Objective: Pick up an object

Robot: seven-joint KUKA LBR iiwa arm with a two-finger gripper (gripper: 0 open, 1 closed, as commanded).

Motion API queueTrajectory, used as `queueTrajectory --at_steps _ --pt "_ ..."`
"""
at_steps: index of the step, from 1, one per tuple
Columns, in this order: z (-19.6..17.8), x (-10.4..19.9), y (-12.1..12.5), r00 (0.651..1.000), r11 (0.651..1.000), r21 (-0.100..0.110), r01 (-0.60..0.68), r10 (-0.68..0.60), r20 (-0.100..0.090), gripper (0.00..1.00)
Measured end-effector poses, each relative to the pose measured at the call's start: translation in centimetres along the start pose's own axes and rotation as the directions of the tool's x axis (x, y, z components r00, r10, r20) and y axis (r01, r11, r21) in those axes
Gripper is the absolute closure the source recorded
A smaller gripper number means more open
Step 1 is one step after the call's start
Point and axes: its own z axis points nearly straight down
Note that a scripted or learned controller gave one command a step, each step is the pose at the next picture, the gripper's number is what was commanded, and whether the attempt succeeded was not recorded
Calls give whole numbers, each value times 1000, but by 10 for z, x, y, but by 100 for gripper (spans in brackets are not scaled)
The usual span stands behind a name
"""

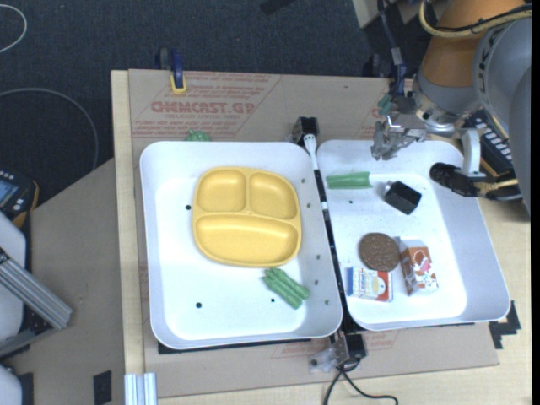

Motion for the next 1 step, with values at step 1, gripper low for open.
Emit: queueTrajectory --at_steps 1 --pt "-5 106 -34 1000 1000 1 0 0 0 100"
